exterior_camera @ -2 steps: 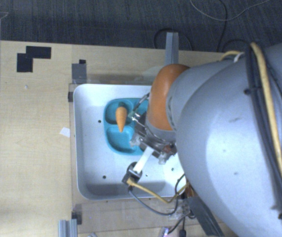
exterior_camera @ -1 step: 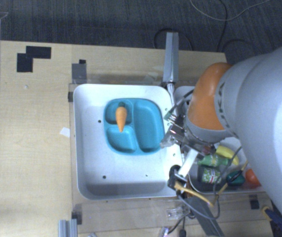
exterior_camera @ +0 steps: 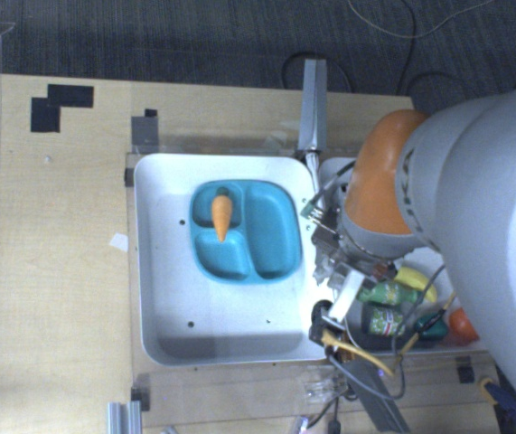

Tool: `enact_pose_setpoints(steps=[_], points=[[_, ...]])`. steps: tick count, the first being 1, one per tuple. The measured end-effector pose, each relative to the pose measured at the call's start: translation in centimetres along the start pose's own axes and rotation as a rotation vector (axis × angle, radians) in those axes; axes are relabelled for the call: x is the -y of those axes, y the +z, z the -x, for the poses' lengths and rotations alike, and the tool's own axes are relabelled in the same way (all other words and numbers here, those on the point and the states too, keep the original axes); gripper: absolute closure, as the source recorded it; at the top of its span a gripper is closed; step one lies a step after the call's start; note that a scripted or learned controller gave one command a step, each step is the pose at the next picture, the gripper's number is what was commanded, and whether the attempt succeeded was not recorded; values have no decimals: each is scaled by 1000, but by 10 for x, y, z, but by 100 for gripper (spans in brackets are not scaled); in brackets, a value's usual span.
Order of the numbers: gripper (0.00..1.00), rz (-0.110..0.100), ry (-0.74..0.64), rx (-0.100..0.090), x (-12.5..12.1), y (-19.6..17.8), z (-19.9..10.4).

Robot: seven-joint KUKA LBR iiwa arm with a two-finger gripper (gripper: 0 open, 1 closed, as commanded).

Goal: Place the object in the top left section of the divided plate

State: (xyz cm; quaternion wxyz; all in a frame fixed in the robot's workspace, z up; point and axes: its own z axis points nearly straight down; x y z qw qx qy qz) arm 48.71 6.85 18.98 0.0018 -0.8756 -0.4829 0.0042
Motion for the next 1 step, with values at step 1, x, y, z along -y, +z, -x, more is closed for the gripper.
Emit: enact_pose_setpoints(steps=[1], points=[[0,0,0,0,0,0,0]])
